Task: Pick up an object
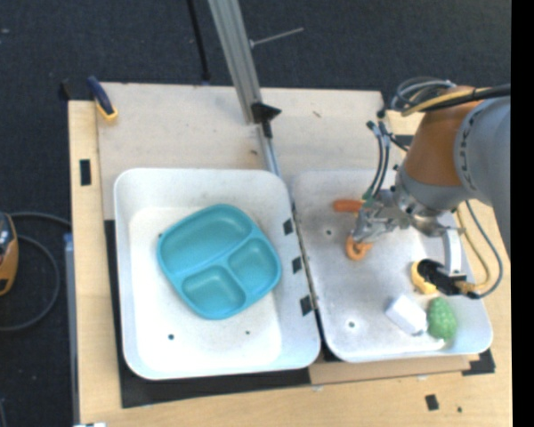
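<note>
From above, the grey arm (481,158) with its orange band comes in from the right and bends down over the right bin (336,332). Its gripper (363,237) hangs low over the middle of that bin's floor. Whether the gripper is spread or pressed together cannot be told from this angle, and nothing can be seen pinched in it. A small orange piece (359,251) lies on the bin floor right at the gripper's tip, so close that touching or just apart cannot be told. A short orange stick (345,205) lies near the gripper on its far side, toward the bin's back wall. In the near right corner of the same bin a white block (405,314) lies just beside a bumpy green thing (441,318), both well apart from the gripper. The left bin (142,350) holds a teal divided plate (218,261) with three compartments, lying flat and turned at a slant. Behind the bins an aluminium post (235,52) rises from the wooden bench (187,123).
</note>
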`<state>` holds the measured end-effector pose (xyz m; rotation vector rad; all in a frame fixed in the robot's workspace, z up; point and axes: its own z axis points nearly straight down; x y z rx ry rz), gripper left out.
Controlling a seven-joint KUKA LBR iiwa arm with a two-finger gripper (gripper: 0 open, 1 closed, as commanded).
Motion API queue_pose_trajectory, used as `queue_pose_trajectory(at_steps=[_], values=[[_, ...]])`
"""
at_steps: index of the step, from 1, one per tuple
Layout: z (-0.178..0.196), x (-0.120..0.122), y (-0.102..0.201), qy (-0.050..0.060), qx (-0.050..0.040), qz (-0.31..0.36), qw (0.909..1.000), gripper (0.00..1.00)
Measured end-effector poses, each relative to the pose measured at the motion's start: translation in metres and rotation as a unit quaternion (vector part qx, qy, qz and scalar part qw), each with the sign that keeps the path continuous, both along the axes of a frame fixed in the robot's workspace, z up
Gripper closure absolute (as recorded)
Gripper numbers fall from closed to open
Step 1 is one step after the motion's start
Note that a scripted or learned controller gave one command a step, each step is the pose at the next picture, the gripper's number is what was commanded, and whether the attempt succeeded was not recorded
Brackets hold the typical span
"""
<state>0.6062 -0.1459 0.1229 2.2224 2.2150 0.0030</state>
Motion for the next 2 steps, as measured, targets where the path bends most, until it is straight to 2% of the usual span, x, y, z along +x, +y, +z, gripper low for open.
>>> queue_pose_trajectory(at_steps=[2], values=[[0.097,0.008,-0.01,-0.001,-0.0001,0.003,1.0,1.0]])
